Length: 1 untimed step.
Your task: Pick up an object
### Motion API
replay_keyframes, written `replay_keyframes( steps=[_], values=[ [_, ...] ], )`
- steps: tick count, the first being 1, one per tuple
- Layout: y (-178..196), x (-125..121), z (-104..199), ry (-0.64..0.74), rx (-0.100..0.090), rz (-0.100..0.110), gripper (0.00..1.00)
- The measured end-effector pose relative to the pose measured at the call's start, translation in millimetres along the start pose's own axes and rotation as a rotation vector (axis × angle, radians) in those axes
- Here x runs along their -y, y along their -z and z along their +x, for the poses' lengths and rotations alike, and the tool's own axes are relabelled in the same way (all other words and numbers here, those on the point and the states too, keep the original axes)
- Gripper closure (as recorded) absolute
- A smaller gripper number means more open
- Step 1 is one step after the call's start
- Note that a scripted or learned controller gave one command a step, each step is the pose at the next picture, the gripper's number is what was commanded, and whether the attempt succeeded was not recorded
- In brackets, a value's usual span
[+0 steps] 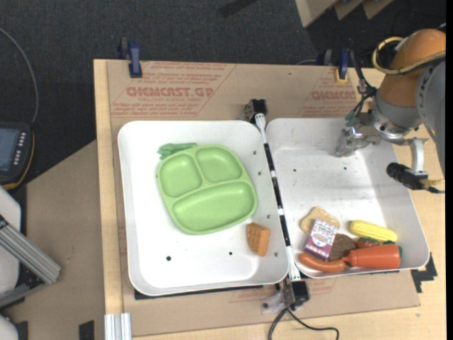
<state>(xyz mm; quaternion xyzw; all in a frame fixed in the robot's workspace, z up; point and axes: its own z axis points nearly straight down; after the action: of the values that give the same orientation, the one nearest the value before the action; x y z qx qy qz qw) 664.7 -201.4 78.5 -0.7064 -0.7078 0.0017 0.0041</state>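
Left bin: one green divided plate, three compartments, sitting flat near the middle, with a small green scrap touching its upper-left rim. Looks like the plate is just a distractor or drop target, nothing in it. One orange-brown toy food chunk lies just beside the plate's lower-right corner, close to the divider between bins. Right bin: everything is heaped in the near corner, probably slid or dumped there since the far half is bare. I count roughly five or six pieces in the heap: one tan cracker-like piece, one small purple-and-white packet leaning on it, one dark brown piece, one reddish sausage along the bin wall, one yellow corn, one orange carrot with a green bit at its end. They touch and overlap, so the exact count is shaky. Any of these is a valid pick target; corn and carrot look the least buried, my guess for easiest grab. Gripper sits over the far right part of the right bin, well apart from the heap, nothing under it. Too small and dark to say how the gripper is set, cannot tell.
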Motion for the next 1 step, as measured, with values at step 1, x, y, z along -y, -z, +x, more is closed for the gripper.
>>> replay_keyframes(
  steps=[1],
  values=[
    [109.2, -3.3, -23.9, -0.003, 0.010, -0.022, 1.00]
  ],
)
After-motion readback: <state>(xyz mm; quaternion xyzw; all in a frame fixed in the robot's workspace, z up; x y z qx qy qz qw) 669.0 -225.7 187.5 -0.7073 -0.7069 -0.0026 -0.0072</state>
